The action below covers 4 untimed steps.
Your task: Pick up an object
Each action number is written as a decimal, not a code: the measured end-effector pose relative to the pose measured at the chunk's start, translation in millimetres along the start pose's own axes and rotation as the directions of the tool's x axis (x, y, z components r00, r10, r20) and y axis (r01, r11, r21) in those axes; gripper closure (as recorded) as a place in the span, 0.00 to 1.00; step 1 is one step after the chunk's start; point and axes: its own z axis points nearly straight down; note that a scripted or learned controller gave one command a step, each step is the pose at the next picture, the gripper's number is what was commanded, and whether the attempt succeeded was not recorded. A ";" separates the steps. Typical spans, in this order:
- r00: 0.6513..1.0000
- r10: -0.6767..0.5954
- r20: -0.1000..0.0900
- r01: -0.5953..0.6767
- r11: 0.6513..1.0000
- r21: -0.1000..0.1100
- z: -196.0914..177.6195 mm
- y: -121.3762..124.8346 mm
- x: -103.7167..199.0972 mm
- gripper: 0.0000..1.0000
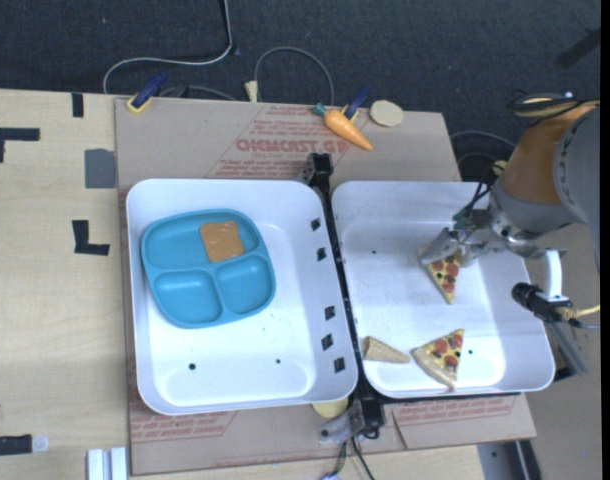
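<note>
My gripper [451, 248] is low over the upper middle of the right bin [385, 218], on the grey arm coming in from the right. A small pizza slice [446, 276] lies right under and in front of its tip, its upper end touching or tucked beneath the gripper. A second pizza slice [441, 354] rests near the bin's front edge. Just left of that slice sits a tan wedge [385, 350].
The left bin [165, 368] holds a blue divided plate [207, 268] with a tan toast piece [222, 240] in its top compartment. A toy carrot [347, 128] and a beige disc [387, 114] lie on the cardboard behind the bins. A yellowish object [330, 406] peeks out below the bins' front edge.
</note>
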 end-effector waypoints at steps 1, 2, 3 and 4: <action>1.000 -0.008 -0.008 0.008 1.000 0.003 -43.6 26.6 113.4 1.00; 1.000 0.001 -0.006 -0.001 1.000 0.008 -40.6 24.2 106.4 0.00; 1.000 0.003 -0.002 -0.003 1.000 0.001 10.5 38.0 88.7 0.00; 1.000 0.001 0.003 -0.001 1.000 -0.011 5.2 35.9 96.9 0.00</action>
